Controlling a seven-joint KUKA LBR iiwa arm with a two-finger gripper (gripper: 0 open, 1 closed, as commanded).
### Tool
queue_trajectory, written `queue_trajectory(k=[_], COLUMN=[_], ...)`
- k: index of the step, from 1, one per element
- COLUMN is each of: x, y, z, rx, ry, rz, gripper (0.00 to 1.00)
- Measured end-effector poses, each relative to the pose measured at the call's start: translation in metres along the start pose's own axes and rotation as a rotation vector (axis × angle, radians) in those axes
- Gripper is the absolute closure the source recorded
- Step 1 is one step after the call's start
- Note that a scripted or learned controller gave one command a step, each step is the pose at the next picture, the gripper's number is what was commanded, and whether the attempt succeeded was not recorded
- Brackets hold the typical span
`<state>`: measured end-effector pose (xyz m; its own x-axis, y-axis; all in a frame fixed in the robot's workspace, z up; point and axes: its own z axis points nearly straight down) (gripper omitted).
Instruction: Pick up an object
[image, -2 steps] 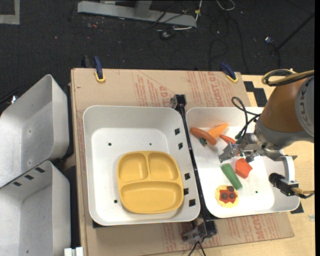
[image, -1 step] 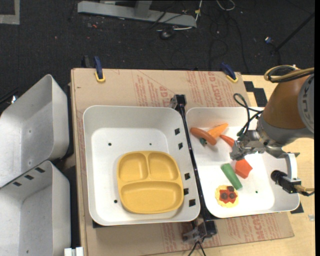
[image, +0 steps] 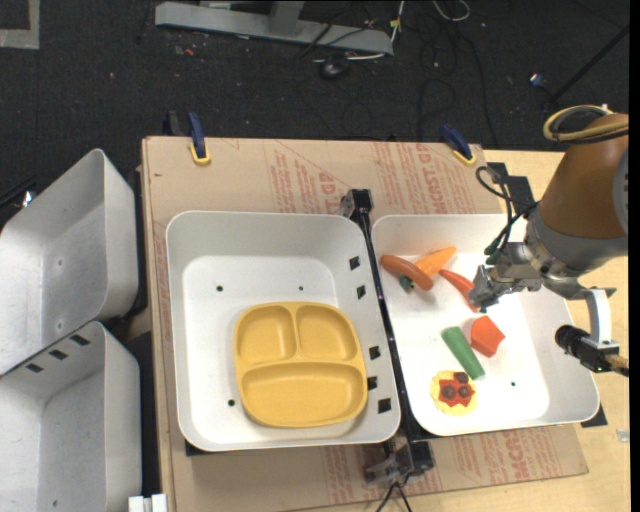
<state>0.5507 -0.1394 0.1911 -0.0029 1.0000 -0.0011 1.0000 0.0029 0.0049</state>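
Dark floor with loose cables lies all around a brown board, and that board is the surface (image: 270, 180) that carries two white bins side by side. Blue clips hold the board at its far edge, I think so it will not slide.

The left bin (image: 200, 250) holds a yellow plate (image: 300, 365) with three parts. It lies flat near the front of that bin.

The right bin (image: 530, 400) holds the small toys, all close together, so the arm can reach any of them. An orange carrot (image: 437, 261) lies at the back, touching a red sausage (image: 408, 271). A small red stick (image: 456, 282) lies just beside them. Nearer the front is an orange-red block (image: 488, 336), with a green stick (image: 463, 352) right next to it. A little yellow round toy with red and black dots (image: 454, 391) sits closest to the front.

The grey arm comes in from the right, over the right bin. Its end effector (image: 487, 290) hangs low between the small red stick and the orange-red block. It is dark and small from here, so I cannot tell if it is released or clenched, and I see nothing held in it.

It looks like the arm is going for the orange-red block or the small red stick, since both are just beside it. The block looks chunky and bright, with flat sides, so it might be easy to pinch. All the toys are lying in the bin, so nothing is picked up yet.
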Motion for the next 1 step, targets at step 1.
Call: queue_trajectory(k=[1], x=[-0.0014], y=[-0.0016], z=[-0.0429], rx=[0.001], ry=[0.000], rz=[0.001], gripper=[1.00])
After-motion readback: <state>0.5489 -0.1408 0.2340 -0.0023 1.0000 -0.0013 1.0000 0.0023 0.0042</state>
